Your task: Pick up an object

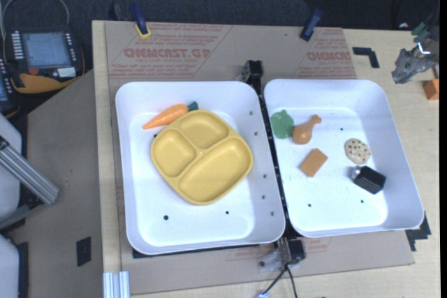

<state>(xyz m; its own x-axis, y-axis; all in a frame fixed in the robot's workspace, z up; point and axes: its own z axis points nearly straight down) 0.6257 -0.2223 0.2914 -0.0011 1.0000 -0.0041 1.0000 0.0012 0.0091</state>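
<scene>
Nearest the camera in the right bin (401, 213) lies a small black block (369, 179), tilted, just beside a speckled cookie (356, 149) a little farther back; left of these sits an orange cube-like piece (313, 162), and farther still a toy chicken drumstick (306, 130) touches a green leafy piece (282, 124) by the bin's left wall; any of these could serve as the object to pick. Across in the left bin (133, 220) a yellow divided plate (202, 156) takes up the middle, with a toy carrot (165, 116) lying against its far left rim. Farthest back, at the right edge and outside the bins, the gripper (412, 65) hangs over the bench with nothing between its fingers as far as can be seen; whether it is open or closed I cannot tell. To do the pick well, I would judge the orange piece the safest target, since it stands apart from its neighbours; descend straight over its centre, fingers aligned across its short sides; avoid the drumstick and greens, which touch.
</scene>
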